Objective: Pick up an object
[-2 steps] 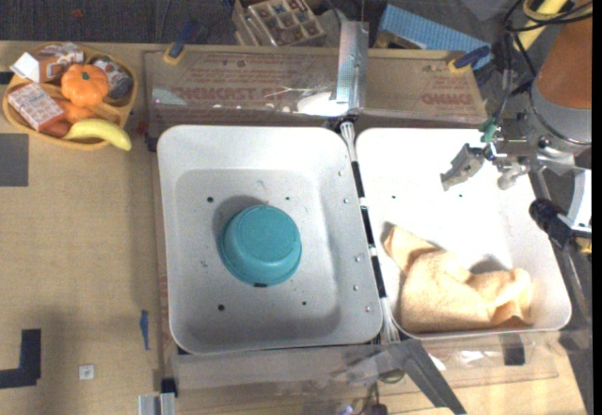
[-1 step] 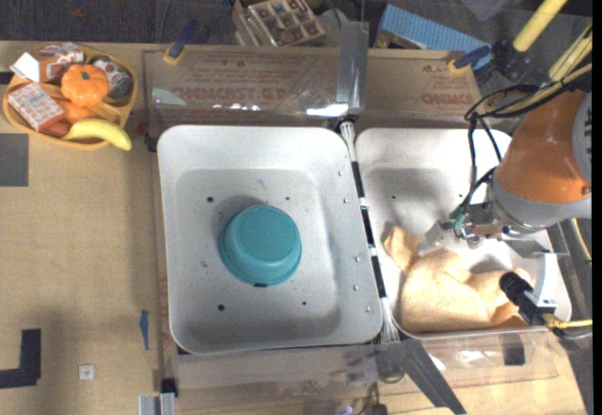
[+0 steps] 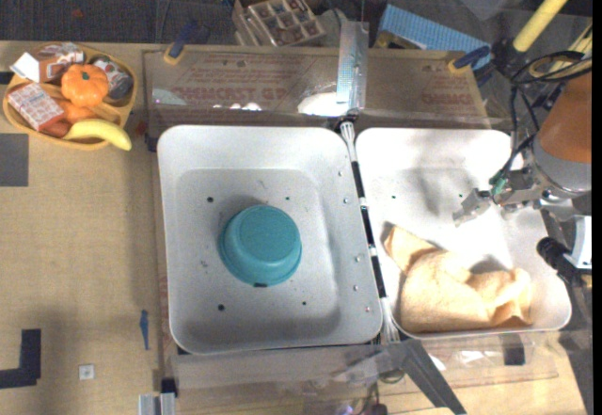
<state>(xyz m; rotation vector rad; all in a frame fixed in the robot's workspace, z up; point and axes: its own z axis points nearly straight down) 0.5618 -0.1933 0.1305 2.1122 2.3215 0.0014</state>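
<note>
A teal bowl (image 3: 261, 245) lies upside down in the middle of the left bin (image 3: 188, 168). A crumpled tan cloth (image 3: 456, 293) fills the near part of the right bin (image 3: 414, 159). My gripper (image 3: 472, 207) reaches in from the right over the right bin, just above the cloth's far edge and apart from it. Nothing shows in its grasp. The arm's orange band (image 3: 576, 129) is at the right edge.
A bowl of toy fruit (image 3: 71, 98) with an orange and a banana sits on the bench at the far left. Cardboard panels (image 3: 254, 84) stand behind both bins. Cables and clutter lie beyond the bench.
</note>
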